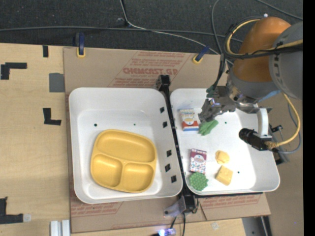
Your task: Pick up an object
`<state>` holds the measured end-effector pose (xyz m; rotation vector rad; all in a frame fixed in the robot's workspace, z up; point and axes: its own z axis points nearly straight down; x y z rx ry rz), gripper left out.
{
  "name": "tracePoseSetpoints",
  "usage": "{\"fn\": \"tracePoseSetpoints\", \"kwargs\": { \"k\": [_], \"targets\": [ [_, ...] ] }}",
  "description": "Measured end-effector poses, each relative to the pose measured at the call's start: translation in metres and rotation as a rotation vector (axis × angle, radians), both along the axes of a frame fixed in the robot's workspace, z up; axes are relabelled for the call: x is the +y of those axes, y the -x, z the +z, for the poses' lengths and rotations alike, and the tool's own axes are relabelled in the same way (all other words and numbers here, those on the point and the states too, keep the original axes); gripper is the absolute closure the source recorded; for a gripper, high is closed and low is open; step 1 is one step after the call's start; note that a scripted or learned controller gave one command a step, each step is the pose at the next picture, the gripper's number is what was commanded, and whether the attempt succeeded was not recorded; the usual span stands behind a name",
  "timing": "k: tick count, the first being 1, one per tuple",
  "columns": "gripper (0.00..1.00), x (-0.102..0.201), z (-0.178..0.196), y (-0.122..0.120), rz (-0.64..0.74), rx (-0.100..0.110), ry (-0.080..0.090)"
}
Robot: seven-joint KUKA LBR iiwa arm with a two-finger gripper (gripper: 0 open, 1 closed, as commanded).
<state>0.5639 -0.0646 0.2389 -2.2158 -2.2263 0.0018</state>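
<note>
Overhead, the gripper (209, 111) hung low over the right bin (256, 183), close to that bin's far edge and a little toward the divider between the bins. Directly at its tip lay a green object (208, 127), touching or nearly touching the fingers; whether it sat between them or merely beneath them could not be told, and neither could whether the fingers were spread or closed.

Just beside the green piece, toward the divider, lay a small red-and-white carton (188, 120). Nearer the bin's front edge sat a dark red box (198, 161), a green dotted piece (199, 181) at the front corner by the divider, and two yellow chunks (223, 166) more toward the middle. The left bin (78, 102) carried a yellow divided tray (123, 160), well apart from the arm.

By my judgement the pick was at the grasping stage at best: the arm had reached a candidate, but nothing was visibly lifted clear of the bin floor. Securing the hold and raising the object remained.
</note>
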Motion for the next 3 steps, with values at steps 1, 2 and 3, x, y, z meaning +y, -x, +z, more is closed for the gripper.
{"fn": "tracePoseSetpoints", "kwargs": {
  "k": [1, 2, 3],
  "targets": [
    [1.00, 0.041, -0.007, -0.013, -0.001, 0.001, 0.000],
    [1.00, 0.086, -0.002, -0.025, 0.001, -0.001, -0.001],
    [1.00, 0.137, -0.016, -0.040, 0.001, 0.001, 0.000]
  ]
}}
